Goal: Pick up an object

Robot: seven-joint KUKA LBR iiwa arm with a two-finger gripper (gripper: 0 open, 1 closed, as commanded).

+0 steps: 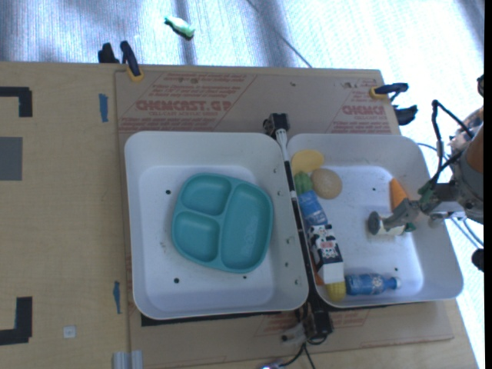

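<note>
My gripper [378,224] hangs low over the right bin [430,279], near its middle right, pointing left. An orange carrot-like piece [397,193] lies just above it, close to the wrist. Along the bin's left wall sit a yellow piece [307,161], a beige egg [327,183], a green piece [302,181], a blue bottle [311,207], a cow-patterned carton [327,247] and a yellow block [335,289]. A second blue bottle [370,284] lies along the front. I see nothing held in the gripper.
The left bin [146,206] holds a teal divided plate [223,223]. A black clip [275,121] sits where the two bins meet at the back. Cables [442,141] trail by the arm at the right edge.
</note>
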